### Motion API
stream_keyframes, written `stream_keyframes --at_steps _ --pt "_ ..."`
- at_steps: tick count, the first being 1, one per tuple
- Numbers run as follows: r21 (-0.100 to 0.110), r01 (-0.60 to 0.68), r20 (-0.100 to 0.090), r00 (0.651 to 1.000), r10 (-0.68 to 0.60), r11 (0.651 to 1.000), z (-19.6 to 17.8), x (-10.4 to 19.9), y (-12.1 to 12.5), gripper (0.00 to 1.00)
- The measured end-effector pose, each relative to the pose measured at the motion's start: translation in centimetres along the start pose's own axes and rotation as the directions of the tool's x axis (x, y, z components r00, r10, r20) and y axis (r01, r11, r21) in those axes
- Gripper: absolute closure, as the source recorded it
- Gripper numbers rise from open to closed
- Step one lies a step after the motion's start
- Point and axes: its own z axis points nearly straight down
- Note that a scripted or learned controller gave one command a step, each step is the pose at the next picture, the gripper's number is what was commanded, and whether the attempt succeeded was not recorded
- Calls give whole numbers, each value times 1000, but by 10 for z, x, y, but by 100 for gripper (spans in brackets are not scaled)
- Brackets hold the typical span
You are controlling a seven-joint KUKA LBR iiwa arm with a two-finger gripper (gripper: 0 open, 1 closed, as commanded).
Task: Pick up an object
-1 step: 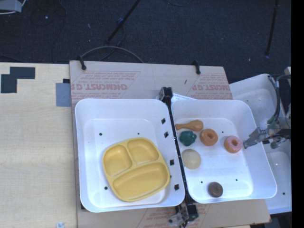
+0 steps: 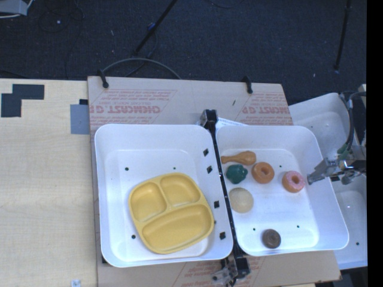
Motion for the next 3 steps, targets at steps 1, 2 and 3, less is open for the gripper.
stream_keyframes --at_steps 1,2,3 --pt "6 0 -3 1000 0 1000 45 -3 -2 0" --pt "7 0 -4 1000 0 1000 109 -5 -5 0" --pt "5 0 -4 1000 0 1000 154 0 -4 0"
